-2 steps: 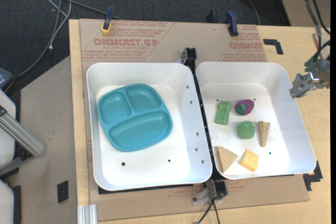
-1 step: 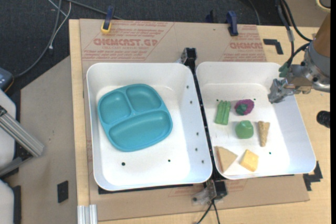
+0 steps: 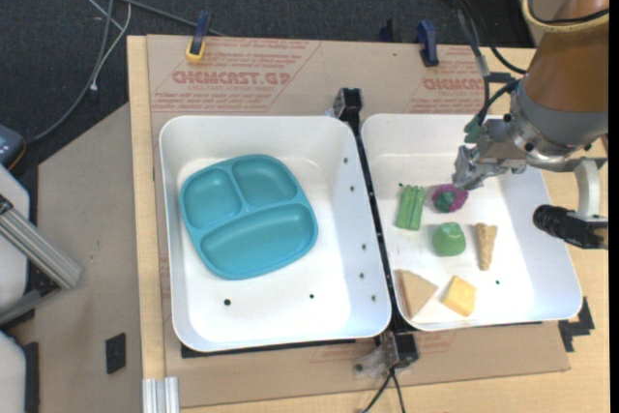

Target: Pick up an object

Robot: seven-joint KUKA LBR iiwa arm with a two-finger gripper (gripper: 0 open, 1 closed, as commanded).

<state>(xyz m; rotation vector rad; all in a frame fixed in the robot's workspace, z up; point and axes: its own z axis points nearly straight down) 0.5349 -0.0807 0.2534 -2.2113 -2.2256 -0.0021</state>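
Purple toy [image 3: 449, 199] lies in the right bin [image 3: 542, 300], far half, under the end effector's tip. Nearest in that bin: tan wedge [image 3: 416, 291] and yellow block [image 3: 460, 295]. Behind them: green lump [image 3: 448, 239], cone [image 3: 484, 245], green ridged piece [image 3: 410, 207]. Left bin [image 3: 193, 305] holds a teal divided plate [image 3: 250, 215]. End effector [image 3: 468, 171] sits just above and touching the purple toy; cannot tell how far open it is.
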